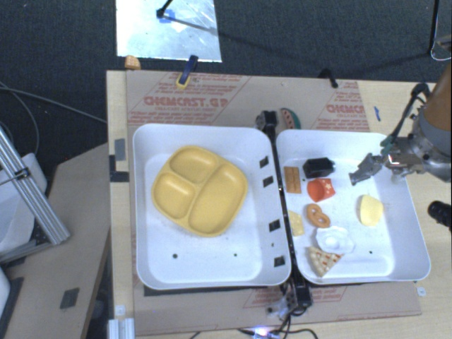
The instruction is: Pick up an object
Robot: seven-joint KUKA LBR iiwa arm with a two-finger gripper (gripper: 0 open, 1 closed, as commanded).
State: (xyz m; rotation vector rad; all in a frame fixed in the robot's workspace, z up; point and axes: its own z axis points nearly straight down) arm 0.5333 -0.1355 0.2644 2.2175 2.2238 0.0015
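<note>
Your claw hovers over the right bin
You cannot tell its grip state; it sits above the yellow wedge, right of the black block

Yellow divided plate, white bins, red block, black block.

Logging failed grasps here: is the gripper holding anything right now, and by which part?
Nothing is held. The gripper hangs over bare floor of the right bin, apart from the red piece and black block.

end effector over right bin | yellow plate in left bin
</note>
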